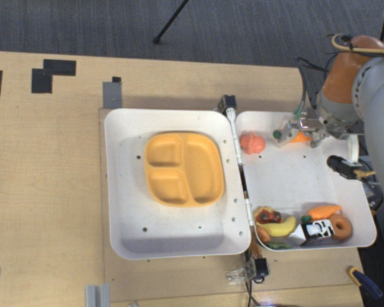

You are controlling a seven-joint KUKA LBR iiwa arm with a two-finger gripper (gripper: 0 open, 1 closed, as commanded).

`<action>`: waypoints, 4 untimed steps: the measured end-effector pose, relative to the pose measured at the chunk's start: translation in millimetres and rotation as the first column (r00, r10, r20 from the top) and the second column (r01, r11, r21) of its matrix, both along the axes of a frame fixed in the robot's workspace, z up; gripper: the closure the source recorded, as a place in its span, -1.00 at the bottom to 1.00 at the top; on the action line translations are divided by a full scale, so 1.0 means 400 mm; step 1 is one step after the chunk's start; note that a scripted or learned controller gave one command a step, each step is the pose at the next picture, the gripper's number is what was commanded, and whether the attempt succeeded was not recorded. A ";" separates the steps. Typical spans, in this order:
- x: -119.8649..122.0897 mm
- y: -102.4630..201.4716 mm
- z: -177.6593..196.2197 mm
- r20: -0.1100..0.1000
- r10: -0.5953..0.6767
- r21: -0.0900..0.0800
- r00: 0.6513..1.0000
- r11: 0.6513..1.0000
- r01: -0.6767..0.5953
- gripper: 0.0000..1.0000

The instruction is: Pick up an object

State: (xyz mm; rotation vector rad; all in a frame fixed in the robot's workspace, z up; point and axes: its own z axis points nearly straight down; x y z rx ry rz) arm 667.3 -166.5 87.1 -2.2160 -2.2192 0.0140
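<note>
You're looking at what seems a robotics lab: a plywood bench (45,190) with black tape marks (51,74), two white bins (125,171) clamped together, grey carpet (83,11) beyond, loose cables (253,280) near.

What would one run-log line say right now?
arm: over right bin's far edge | left bin: yellow tray | right bin: pink ball, banana, donut

Two bins (125,235); one tray (182,169) — one banana (278,229) (yellow)
</note>
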 end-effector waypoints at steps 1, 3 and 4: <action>0.001 -0.040 -0.001 -0.003 -0.009 0.009 1.000 1.000 0.009 -1.00; 0.001 -0.015 0.000 0.004 0.011 -0.003 1.000 1.000 -0.011 -1.00; 0.002 -0.042 -0.002 -0.003 -0.059 0.011 0.998 0.998 0.059 -1.00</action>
